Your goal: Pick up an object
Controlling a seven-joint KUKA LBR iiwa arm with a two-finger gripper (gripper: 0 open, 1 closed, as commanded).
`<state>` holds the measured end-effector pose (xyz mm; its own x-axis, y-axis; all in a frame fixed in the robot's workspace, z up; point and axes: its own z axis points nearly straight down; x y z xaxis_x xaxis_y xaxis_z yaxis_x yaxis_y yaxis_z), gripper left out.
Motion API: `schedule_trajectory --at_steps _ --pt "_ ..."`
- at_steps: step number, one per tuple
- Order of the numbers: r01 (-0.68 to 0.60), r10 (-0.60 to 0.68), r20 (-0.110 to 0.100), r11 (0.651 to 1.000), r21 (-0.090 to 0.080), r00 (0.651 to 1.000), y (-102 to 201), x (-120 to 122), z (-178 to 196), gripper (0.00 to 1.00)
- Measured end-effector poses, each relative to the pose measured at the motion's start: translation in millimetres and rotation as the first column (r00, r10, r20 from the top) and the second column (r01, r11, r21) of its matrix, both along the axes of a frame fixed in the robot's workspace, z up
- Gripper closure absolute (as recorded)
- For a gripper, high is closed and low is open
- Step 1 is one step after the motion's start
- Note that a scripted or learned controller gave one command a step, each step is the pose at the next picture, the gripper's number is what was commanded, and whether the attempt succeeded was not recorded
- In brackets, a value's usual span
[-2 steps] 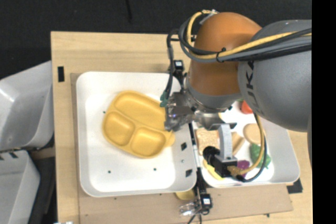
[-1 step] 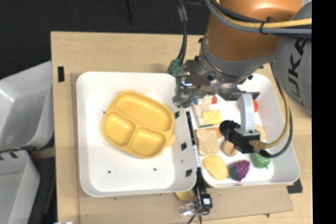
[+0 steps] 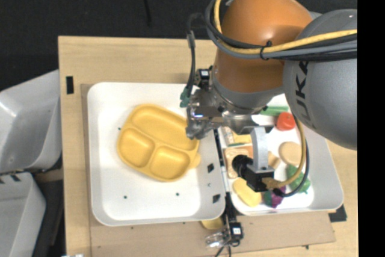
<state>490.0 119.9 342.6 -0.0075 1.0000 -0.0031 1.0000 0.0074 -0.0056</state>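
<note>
A yellow divided plate [image 3: 150,142] with three compartments lies tilted in the left white bin [image 3: 108,201]. My gripper [image 3: 195,124] hangs low over the plate's right rim, close to the wall between the two bins. The grey and orange arm covers much of the right bin [image 3: 331,189]. From this angle I cannot make out whether the gripper touches the plate.
The right bin holds several small toy foods: an orange-red piece [image 3: 286,122], a tan round one [image 3: 290,152], a yellow one [image 3: 246,192], a purple one [image 3: 277,199] and green pieces [image 3: 277,110]. The wooden bench [image 3: 75,63] surrounds both bins.
</note>
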Motion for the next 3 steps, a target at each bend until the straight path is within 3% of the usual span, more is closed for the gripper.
schedule_trajectory --at_steps 1,2,3 --pt "0.013 -0.013 -0.004 1.0 -0.002 1.0 -49.9 10.6 -79.7 1.0" --pt "0.004 -0.004 0.016 1.0 0.005 1.0 -44.8 1.3 37.5 1.0" --pt "-0.001 0.001 0.002 1.0 -0.002 1.0 -45.7 2.0 39.8 1.0"
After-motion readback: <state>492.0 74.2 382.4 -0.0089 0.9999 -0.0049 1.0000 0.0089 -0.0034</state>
